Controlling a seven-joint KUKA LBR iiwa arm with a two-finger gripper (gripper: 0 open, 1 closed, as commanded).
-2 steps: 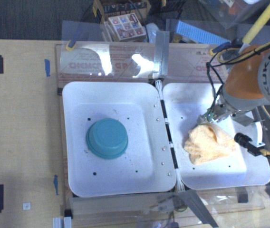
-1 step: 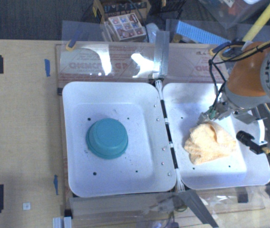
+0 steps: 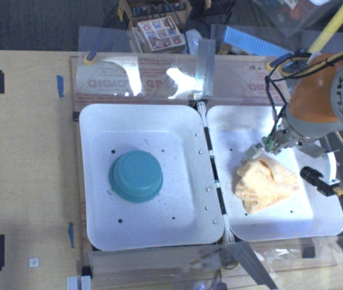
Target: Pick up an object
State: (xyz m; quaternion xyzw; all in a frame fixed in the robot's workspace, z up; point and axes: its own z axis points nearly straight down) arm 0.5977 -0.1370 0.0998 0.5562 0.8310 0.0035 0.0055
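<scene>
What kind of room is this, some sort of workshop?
Probably a robotics lab set up for grasping trials. A grey and orange robot arm reaches over two white bins, one with a teal bowl, one with a yellow cloth. Cables and clutter lie behind.

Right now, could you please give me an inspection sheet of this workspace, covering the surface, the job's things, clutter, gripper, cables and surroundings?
Surface: two shallow white bins side by side on a wooden bench; the left bin has dark specks on its floor.
Job's things: a teal bowl, upside down, in the left bin; a crumpled yellow cloth in the right bin.
Clutter: nothing seen inside the bins besides these.
Gripper: the gripper is at the cloth's upper edge; a grasp cannot be confirmed.
Cables: black cables loop beside the orange band of the arm.
Surroundings: blue tape on the bench; boxes on the floor behind.
</scene>
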